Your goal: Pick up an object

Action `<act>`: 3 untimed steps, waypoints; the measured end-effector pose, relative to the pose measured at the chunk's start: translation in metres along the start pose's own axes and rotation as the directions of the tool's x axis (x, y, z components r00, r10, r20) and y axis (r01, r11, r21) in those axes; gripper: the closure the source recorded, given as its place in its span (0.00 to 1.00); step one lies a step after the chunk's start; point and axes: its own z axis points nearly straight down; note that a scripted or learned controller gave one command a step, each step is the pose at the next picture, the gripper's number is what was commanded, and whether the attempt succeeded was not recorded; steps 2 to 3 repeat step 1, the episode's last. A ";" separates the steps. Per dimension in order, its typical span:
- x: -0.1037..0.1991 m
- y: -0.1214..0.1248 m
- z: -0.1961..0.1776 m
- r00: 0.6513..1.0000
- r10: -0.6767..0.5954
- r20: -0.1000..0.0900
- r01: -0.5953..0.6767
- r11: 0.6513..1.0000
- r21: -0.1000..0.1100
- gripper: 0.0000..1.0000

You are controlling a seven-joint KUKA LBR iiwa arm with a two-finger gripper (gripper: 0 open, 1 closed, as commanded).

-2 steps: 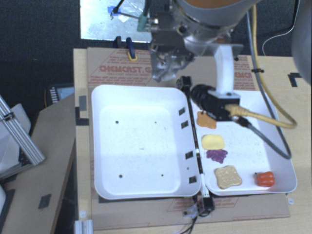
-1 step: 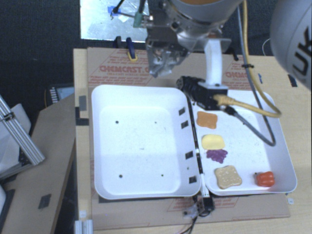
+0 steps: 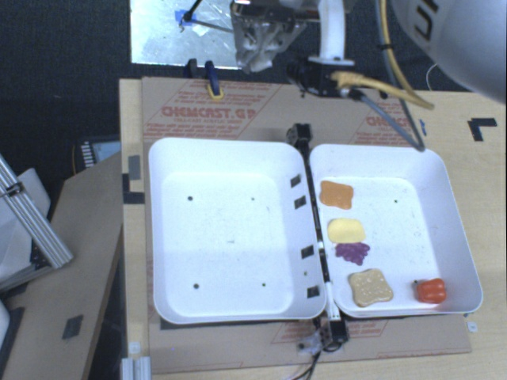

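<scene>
Right bin (image 3: 444,212): flat orange piece (image 3: 337,194), smooth yellow oval (image 3: 346,230), knobbly purple cluster (image 3: 352,252), speckled toast slice (image 3: 370,286), glossy red-orange lump (image 3: 430,290). Gripper (image 3: 257,58) hangs beyond the bins; whether open or closed cannot be told.

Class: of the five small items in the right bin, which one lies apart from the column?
The red-orange pepper-shaped toy, alone in the bin's near right corner; the other four line its left side.

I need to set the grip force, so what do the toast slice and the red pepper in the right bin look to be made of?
The toast slice looks like matte moulded plastic or foam: flat tan face, darker crust rim, no shine. The red pepper looks like smooth plastic with a slightly glossy, even red-orange skin. Both seem toy food; hardness cannot be judged.
</scene>
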 end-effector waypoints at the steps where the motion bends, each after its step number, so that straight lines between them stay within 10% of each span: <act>1: -0.073 -0.072 -0.004 1.000 0.002 -0.002 -0.002 1.000 -0.001 1.00; 3: -0.073 -0.072 -0.004 1.000 0.002 -0.002 -0.002 1.000 -0.001 1.00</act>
